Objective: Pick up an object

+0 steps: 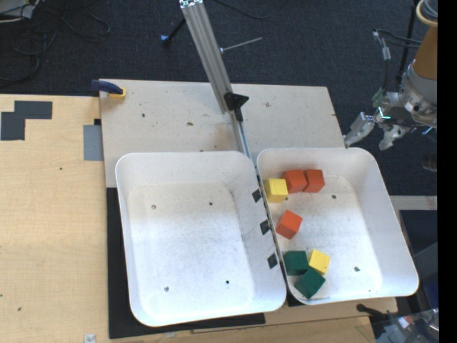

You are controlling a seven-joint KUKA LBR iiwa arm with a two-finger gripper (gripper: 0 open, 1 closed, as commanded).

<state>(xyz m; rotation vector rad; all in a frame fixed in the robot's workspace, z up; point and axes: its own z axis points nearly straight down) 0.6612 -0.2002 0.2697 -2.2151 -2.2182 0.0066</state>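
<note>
The right bin (385, 213) holds several small blocks. Two orange blocks (303, 181) sit side by side near its back, with a yellow block (277, 188) to their left by the divider. Another orange block (289, 224) lies near the middle. Two green blocks (303, 272) and a second yellow block (319, 261) cluster at the front. My gripper (373, 132) hangs above and just outside the bin's back right corner, its two fingers spread open with nothing between them.
The left bin (143, 263) stands beside the right one, joined by black clips along the divider. An aluminium bar (211, 56) slants up from the bins' back. Cables lie on the dark floor behind.
</note>
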